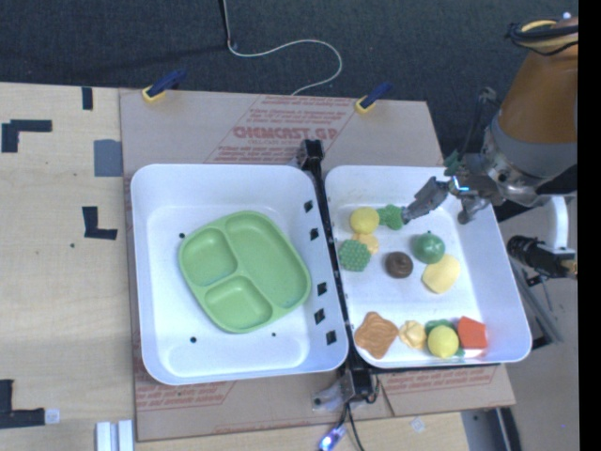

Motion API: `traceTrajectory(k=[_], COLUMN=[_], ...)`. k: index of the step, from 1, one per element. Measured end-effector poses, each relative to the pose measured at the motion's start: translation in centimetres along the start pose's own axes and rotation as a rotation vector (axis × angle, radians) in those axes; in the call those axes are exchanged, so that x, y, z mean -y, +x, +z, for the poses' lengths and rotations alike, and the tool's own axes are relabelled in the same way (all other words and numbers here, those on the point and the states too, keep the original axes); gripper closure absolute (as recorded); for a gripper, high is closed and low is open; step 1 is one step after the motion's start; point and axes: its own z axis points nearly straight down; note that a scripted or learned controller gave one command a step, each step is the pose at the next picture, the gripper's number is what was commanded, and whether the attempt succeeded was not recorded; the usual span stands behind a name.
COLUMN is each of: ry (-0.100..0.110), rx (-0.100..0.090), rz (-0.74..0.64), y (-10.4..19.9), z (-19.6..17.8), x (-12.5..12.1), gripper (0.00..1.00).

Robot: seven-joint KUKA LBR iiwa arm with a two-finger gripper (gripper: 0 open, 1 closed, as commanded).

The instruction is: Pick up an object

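Green toy [393,217] lies in the right bin [498,294] by a yellow ball [364,220], with the gripper [424,198] slanted down touching it, likely lining up a grab. Its fingers' state I cannot tell. The green tray [244,271] fills the left bin [155,252].
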Motion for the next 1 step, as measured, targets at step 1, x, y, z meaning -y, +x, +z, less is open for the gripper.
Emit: traceTrajectory(k=[1], ry=[0.009], rx=[-0.003], rz=[-0.001], y=[2.82], z=[12.87], x=[0.65], gripper=[0.0])
